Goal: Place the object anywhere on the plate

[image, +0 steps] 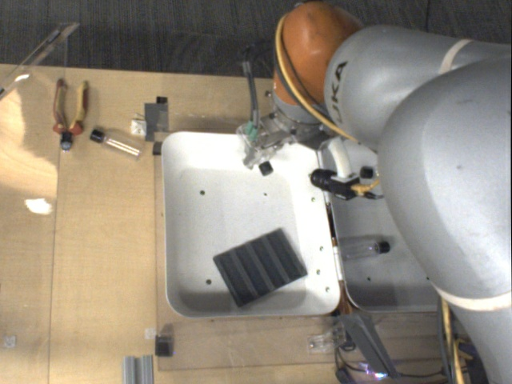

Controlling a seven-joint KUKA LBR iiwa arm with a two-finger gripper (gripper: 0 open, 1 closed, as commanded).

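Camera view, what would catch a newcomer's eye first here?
The huge grey arm with its orange band fills the right side, its claw hanging over the far edge of the left bin. Next is the dark ridged plate, lying at an angle near that bin's near right corner. Red-handled pliers lie on the bench at far left.

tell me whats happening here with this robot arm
A grey KUKA arm reaches in from the right, its gripper hanging over the far edge of the left white bin. A dark ribbed plate lies flat near the front of that bin, well apart from the gripper. A clear tube with a dark cap lies in the right bin. Pliers and another small tube sit on the bench to the left.
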